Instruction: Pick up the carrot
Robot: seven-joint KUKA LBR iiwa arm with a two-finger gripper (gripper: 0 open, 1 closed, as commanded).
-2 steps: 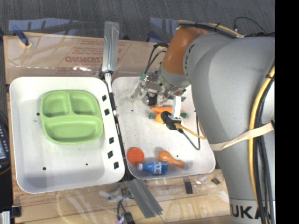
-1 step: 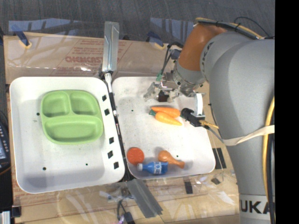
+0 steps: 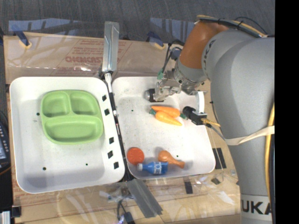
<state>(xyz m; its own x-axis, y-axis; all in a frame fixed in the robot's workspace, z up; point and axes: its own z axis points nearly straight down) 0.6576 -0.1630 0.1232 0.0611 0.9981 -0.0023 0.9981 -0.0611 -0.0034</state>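
The carrot [image 3: 167, 115], orange with a small green top at its right end, lies in the right bin [image 3: 140, 125], a little behind the bin's middle. My gripper [image 3: 158, 93] hangs above the back part of that bin, just behind and slightly left of the carrot, apart from it. Nothing shows in its grasp. The grey arm with its orange band reaches in from the right and covers the bin's right rim.
Near the right bin's front edge lie a red-orange ball [image 3: 135, 155], a blue bottle [image 3: 154, 168] and an orange gourd-shaped toy [image 3: 171, 159]. The left bin [image 3: 28, 171] holds a green divided plate [image 3: 72, 115]. A raised divider with black clips separates the bins.
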